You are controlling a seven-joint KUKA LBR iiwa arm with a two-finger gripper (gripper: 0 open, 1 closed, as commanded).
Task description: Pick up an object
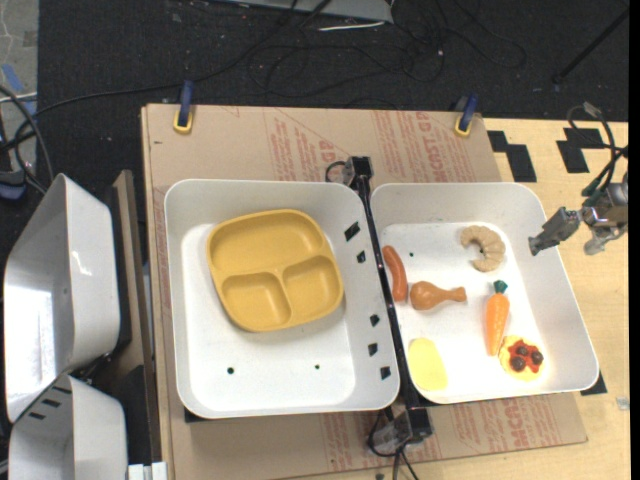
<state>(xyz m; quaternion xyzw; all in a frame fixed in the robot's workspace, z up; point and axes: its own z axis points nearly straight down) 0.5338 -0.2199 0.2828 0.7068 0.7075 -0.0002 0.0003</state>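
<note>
Hovering at the counter's right edge, just outside the right bin (560,268): end effector (575,226), grip state impossible to tell. Waiting inside, loosely scattered for easy picking: carrot (496,320), sausage (396,272), drumstick (436,294).

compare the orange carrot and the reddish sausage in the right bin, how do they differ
The orange toy carrot with a green top tapers to a point, while the reddish-orange toy sausage is rounded at both ends. The carrot carries a green tip; the sausage is one colour. The carrot lies toward the right bin's outer side, the sausage beside the divider between the bins. Both are long, lie flat and run roughly top to bottom in the view.
</note>
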